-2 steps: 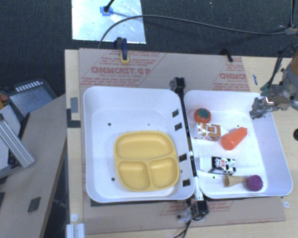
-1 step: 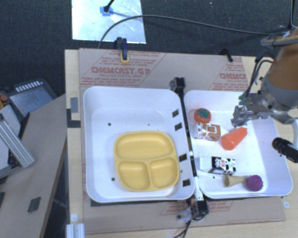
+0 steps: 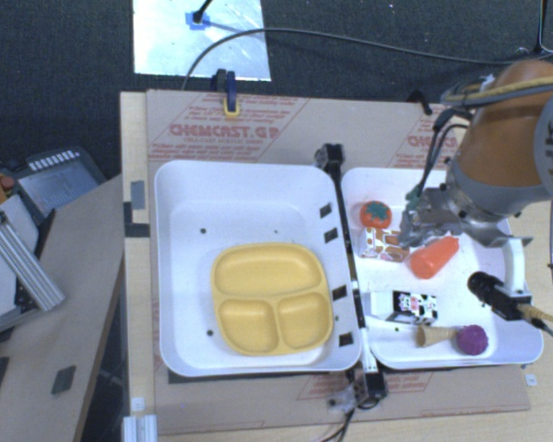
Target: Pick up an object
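- You have the orange carrot-shaped toy [image 3: 434, 257] near the middle of the right bin [image 3: 394, 337]. It is plain orange, smooth and stubby, and lies flat on a slant, one end toward 7 o'clock and the other toward 1 o'clock.
- Gripper [image 3: 417, 221] sits just off the toy at 11 o'clock, low over the bin floor. You can't tell whether it touches the toy.
- Grip state: you cannot tell whether it is released or clenched. The grey metal there blurs into one mass, and nothing shows clearly in its grasp.
- Arm [image 3: 507, 145], grey and orange, comes in from 2 o'clock. It covers the far right corner of the bin, so that corner is hidden from you.
- At 10 o'clock from the toy is a small ball [image 3: 376, 214], orange with a teal patch.
- At 9 o'clock is a small printed card piece [image 3: 385, 244], white with red marks. Its print is too small to read, and its right edge is lost under the gripper.
- At 7 o'clock is a black-and-white patterned block [image 3: 414, 306].
- At 5 to 6 o'clock, near the front wall, is a toy cone [image 3: 433, 336] with a purple scoop [image 3: 471, 339], lying on its side.
- At 9 o'clock, well apart, the left bin [image 3: 249, 201] holds a yellow divided tray [image 3: 272, 297] with three compartments.
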Action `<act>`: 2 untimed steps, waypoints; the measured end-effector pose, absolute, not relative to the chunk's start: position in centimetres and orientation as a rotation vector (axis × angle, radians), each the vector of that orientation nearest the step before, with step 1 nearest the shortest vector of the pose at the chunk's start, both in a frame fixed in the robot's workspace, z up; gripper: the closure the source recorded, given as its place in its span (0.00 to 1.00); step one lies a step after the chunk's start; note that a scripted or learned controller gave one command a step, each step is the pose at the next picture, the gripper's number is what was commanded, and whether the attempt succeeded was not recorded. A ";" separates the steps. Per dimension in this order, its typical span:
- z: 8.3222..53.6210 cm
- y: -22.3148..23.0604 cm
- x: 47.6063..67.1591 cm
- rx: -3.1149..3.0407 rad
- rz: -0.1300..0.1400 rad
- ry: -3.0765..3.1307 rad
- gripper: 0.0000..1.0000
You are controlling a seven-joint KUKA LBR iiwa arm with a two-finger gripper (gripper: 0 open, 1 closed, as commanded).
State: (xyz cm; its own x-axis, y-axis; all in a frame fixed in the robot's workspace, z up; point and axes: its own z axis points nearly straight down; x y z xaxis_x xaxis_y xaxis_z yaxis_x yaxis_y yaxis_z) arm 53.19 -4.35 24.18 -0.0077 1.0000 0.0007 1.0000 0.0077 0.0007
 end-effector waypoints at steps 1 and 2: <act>24.5 1.8 52.6 -2.209 -0.004 -2.233 1.00; 24.3 7.1 51.0 -2.209 -0.002 -2.232 1.00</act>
